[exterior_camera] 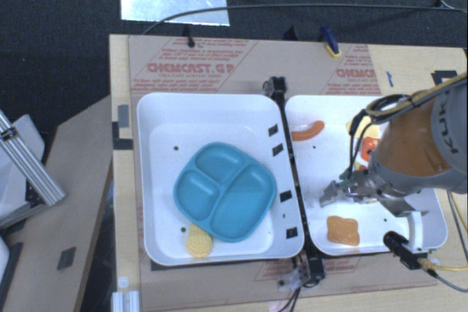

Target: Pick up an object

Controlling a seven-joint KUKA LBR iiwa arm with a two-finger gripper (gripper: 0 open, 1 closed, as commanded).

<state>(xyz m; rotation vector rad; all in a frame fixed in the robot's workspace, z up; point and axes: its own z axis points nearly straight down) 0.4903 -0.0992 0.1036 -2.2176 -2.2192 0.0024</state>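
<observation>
1. The left bin (157,157) holds a blue divided plate (225,190), with a small yellow piece (197,241) by the plate's near-left corner.
2. The right bin (322,113) holds an orange sausage-shaped piece (308,131) near its far-left corner and a flat orange piece (342,230) near its front wall. A red-orange object (369,145) shows partly behind the arm's cables.
3. The tool (338,191) hangs low over the middle of the right bin, pointing toward the divider between the bins. Whether it is spread or pressed together I cannot tell; nothing is visibly held.
4. The flat orange piece lies just beside the tool, on the side toward the front wall; the sausage piece lies farther off toward the far wall, its long axis running roughly left to right, slightly tilted.
5. Judging by this, the flat piece is the nearer candidate: a short shift toward the front wall would bring the tool over it. Its flatness may make a pinch hard.
</observation>
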